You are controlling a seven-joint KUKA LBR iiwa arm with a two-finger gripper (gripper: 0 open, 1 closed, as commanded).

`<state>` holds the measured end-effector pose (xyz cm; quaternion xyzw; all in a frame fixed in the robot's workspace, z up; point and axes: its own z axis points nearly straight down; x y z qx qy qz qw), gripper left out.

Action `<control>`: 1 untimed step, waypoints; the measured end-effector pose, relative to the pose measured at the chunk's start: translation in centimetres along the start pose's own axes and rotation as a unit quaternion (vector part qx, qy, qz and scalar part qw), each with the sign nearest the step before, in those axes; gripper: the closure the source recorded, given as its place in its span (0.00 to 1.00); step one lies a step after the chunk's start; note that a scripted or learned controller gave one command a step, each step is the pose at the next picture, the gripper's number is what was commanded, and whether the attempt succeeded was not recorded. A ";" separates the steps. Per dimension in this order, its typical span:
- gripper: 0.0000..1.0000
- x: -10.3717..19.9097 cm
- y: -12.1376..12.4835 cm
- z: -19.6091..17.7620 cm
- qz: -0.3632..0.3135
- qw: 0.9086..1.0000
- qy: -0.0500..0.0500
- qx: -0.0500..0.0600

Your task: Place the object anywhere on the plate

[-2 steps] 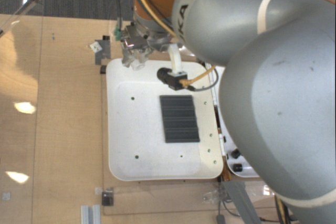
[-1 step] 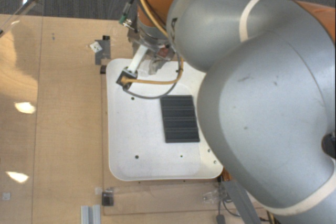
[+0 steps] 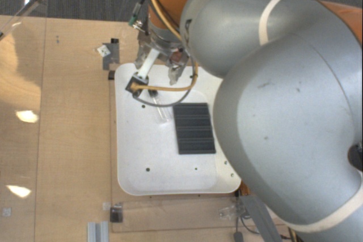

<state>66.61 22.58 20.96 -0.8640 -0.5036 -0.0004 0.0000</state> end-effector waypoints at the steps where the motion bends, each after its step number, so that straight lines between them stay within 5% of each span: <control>1: 0.00 -1.6 -4.9 8.4 0.114 0.993 0.000 0.001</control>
